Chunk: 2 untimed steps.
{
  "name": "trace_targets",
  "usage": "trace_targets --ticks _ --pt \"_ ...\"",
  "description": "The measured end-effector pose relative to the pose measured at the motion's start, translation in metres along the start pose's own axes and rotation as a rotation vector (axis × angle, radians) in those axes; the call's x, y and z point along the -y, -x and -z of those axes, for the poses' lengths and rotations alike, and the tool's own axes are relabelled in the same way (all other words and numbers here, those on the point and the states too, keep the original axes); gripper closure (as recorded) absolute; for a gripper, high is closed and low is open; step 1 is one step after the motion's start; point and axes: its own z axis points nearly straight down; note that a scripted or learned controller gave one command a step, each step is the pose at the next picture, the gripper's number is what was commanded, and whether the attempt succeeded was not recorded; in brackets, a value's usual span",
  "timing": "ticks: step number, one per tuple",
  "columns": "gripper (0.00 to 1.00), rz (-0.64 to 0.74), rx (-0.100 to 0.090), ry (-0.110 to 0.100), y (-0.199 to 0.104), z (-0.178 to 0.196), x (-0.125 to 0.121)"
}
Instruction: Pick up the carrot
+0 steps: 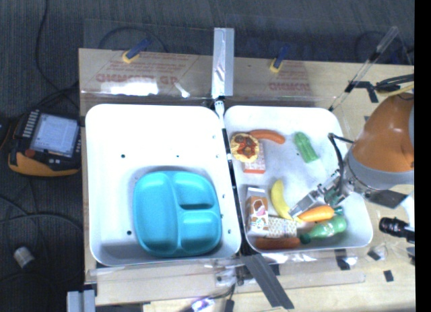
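1. Two white bins sit side by side on the worktop [316, 78]. From the one overhead camera view I see the left bin [108, 162] carrying a blue divided tray [176, 213], and the right bin [350, 169] holding all the toy food.
2. My target, the carrot [316, 213], lies at the near right of the right bin, on its side and pointing roughly left to right. It rests against a green vegetable [326, 229] just nearer to me, so the two are crowded together near the bin's near wall.
3. I have the arm [385, 143] reaching in from the right, low over that corner, because that is where the carrot sits.
4. The end effector [315, 201] is right at the carrot's far side, with its metal fingers [304, 202] slanting down to the left. I cannot tell whether they are spread or closed, nor whether the carrot is between them.
5. A banana [279, 199] lies just left of the fingers, with a printed packet [258, 214] beyond it. I judge the crowding a risk: a finger could land on the banana or the green piece.
6. Farther off, a sausage [267, 135], a pizza slice [245, 147] and a green pickle [306, 147] lie well apart from the work.
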Motion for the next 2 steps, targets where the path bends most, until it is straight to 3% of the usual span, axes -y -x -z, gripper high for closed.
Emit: trace_targets --ticks 1,2 --pt "0.0 0.144 0.0 0.006 0.047 -0.048 0.024" --pt "1.0 0.145 0.006 0.014 0.048 -0.037 0.02"
